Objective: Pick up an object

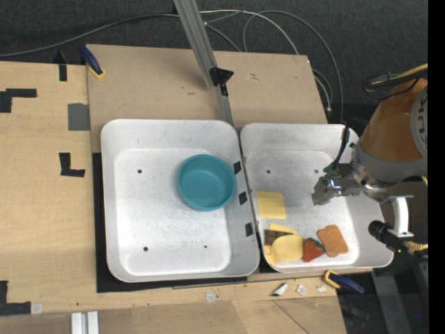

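Nearest you, in the right bin (pixel 299 141), a cluster of small things lies along the near wall: a yellow piece (pixel 285 248) at the near left corner, a red piece (pixel 312 251) touching its right side, and an orange-brown block (pixel 334 240) just right of that. A little farther in sits a flat yellow square (pixel 271 204), close to the bin's left wall. Farther and to the right, the gripper (pixel 325 191) hangs over bare bin floor, apart from all of these; whether its jaws are open or closed, you cannot tell. In the left bin (pixel 139 249), a teal bowl (pixel 206 181) stands upright right of centre.
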### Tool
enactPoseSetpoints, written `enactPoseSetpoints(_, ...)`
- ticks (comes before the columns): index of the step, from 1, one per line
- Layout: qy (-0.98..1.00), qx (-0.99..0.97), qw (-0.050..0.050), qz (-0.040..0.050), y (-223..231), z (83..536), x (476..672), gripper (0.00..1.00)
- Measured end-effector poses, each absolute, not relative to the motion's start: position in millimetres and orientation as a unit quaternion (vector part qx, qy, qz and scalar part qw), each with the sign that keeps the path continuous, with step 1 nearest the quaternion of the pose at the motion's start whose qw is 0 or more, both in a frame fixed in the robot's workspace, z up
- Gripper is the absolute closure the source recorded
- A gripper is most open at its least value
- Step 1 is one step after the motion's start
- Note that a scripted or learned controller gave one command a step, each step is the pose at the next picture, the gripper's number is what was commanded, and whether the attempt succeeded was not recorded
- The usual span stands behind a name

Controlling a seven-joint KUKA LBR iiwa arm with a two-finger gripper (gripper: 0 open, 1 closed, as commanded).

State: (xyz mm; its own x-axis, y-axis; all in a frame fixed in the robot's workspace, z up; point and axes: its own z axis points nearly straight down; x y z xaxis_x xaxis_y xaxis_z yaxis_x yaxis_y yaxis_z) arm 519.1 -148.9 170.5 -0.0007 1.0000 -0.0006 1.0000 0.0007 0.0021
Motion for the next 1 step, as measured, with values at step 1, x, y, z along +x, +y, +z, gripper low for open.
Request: enactPoseSetpoints(1, 0.708, 0.706, 0.002, 0.0011, -142.6, 219.3, 527.9, 1.00)
